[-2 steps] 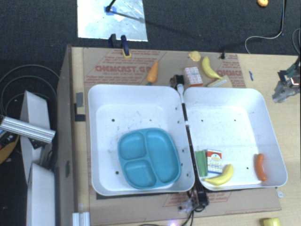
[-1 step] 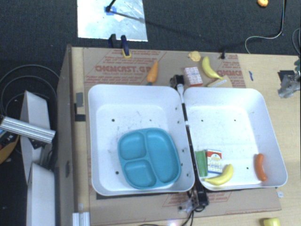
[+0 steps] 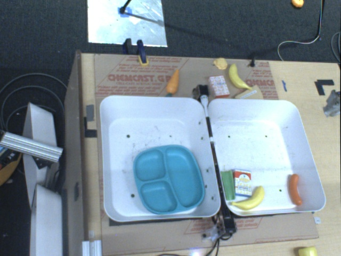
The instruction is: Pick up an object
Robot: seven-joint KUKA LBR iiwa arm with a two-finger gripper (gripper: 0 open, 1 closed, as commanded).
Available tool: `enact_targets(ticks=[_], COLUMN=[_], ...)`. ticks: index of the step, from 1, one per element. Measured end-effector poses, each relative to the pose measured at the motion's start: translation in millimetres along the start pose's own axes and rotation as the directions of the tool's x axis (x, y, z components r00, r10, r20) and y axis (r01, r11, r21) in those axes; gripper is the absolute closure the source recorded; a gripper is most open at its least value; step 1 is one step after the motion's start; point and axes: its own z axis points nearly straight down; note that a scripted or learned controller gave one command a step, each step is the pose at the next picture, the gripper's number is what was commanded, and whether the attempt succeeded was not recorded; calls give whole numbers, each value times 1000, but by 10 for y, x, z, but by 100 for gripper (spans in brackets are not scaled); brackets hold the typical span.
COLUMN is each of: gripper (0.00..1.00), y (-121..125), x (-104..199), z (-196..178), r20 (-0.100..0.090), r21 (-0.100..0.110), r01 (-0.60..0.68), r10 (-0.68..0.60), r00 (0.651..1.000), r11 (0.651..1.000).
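Observation:
The right bin (image 3: 298, 122) holds a yellow banana (image 3: 251, 199) near its front wall, a small red and white box (image 3: 243, 183) beside a green item (image 3: 227, 184), and an orange sausage-shaped toy (image 3: 294, 189) at the front right. In the left bin (image 3: 114, 121) lies a blue divided plate (image 3: 168, 178). A small grey part (image 3: 332, 103) sticks in at the right edge of the view.
Behind the bins on the cardboard lie a carrot (image 3: 172, 81), a small pink box (image 3: 218, 86), a second banana (image 3: 236, 77) and a pale yellow piece (image 3: 220, 63). A black clamp (image 3: 202, 93) sits where the bins meet. Cables run over the dark floor.

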Motion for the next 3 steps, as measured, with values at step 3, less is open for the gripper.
enact_targets(ticks=[3], gripper=[100], y=[-30], x=[0], z=[241], r20=[1], r21=[-3], r01=[-1], r10=[1], r00=[1000], r11=[1000])
